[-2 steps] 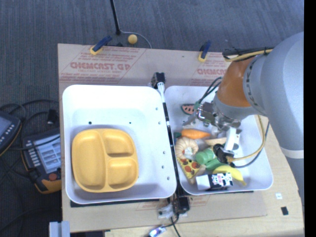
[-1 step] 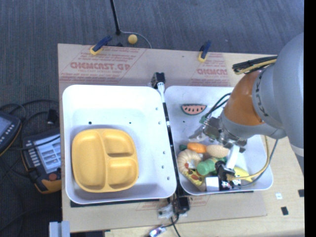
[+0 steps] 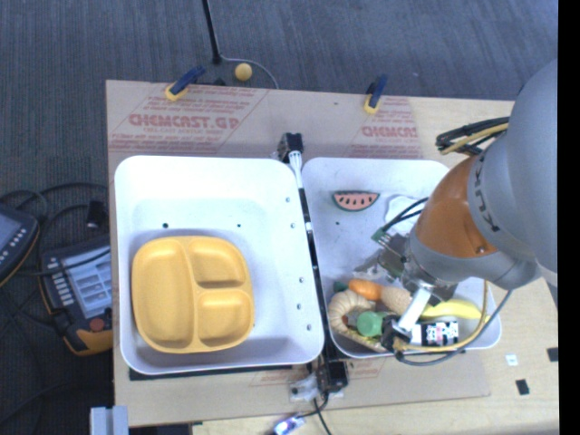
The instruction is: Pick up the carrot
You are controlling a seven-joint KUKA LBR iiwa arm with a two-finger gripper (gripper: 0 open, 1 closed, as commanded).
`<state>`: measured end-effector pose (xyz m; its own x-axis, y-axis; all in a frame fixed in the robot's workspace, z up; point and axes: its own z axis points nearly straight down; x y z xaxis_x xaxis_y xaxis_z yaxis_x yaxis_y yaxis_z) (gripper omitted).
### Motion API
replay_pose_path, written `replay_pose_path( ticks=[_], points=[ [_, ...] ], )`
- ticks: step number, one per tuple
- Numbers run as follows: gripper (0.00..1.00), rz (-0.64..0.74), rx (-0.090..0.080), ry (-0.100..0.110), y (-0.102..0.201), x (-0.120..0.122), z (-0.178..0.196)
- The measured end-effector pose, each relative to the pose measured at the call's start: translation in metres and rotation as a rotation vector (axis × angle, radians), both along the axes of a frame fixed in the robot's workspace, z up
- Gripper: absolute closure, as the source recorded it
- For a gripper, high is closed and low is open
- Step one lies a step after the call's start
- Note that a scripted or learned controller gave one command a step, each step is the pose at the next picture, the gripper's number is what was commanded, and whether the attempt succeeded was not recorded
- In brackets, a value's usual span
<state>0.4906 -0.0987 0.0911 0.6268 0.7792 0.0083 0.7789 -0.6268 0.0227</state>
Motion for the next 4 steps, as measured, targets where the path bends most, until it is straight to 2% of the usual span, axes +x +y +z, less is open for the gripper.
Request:
replay_pose_path(
  ticks=[1,2,3,4],
  points=[
    [1.00,-0.001,0.002,0.001,0.000,0.001,0.010],
    [1.00,-0.408,0.014,0.026,0.062,-0.007,0.093],
    [0.00,-0.411,0.010,0.029,0.060,-0.008,0.091],
    [0.00,-0.363,0.008,0.023,0.003,0.026,0.143]
  ],
)
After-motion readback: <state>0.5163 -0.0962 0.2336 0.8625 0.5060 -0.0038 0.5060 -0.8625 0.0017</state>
